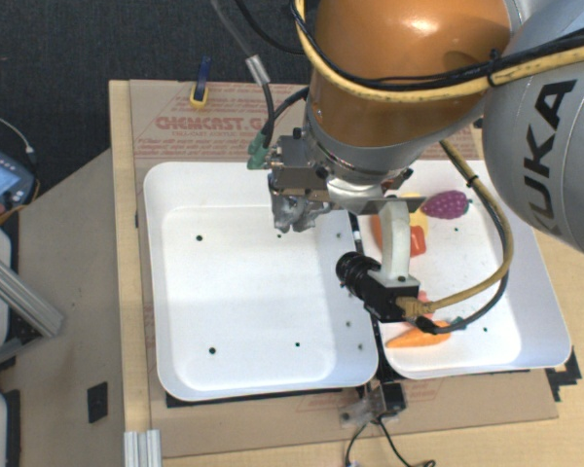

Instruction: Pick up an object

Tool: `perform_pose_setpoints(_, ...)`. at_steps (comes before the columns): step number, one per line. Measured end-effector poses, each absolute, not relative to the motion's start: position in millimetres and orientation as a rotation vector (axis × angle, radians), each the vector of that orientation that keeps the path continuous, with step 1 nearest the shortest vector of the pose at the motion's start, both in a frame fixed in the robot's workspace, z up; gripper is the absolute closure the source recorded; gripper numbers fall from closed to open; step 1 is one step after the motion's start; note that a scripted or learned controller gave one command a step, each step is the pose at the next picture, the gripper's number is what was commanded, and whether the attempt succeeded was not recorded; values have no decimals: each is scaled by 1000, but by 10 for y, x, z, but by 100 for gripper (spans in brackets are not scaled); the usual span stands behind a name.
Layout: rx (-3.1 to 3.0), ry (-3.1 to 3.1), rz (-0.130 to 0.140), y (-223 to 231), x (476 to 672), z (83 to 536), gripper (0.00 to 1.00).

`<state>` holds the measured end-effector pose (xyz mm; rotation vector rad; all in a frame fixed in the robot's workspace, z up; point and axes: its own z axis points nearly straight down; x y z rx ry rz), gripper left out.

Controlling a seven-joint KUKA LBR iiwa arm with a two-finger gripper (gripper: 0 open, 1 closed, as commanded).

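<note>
From the camera view, your gripper (294, 214) hangs low over the left bin's (175, 290) far edge; whether it is spread you cannot tell. The pickable objects, purple grapes (446, 204) and a carrot (416, 338), lie in the right bin (526, 329), partly under the arm, so nothing is grasped.

A robotics lab: KUKA arm (438, 56) above two white bins (165, 290) on a cardboard-covered bench (146, 105)
</note>
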<state>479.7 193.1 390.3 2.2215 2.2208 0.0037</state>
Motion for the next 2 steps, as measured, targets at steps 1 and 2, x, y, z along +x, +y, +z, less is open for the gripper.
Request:
perform_pose_setpoints(1,2215,2226,10,2257,4792,4349,100)
perform_pose_setpoints(2,2221,2222,1,2238,4791,4322,0)
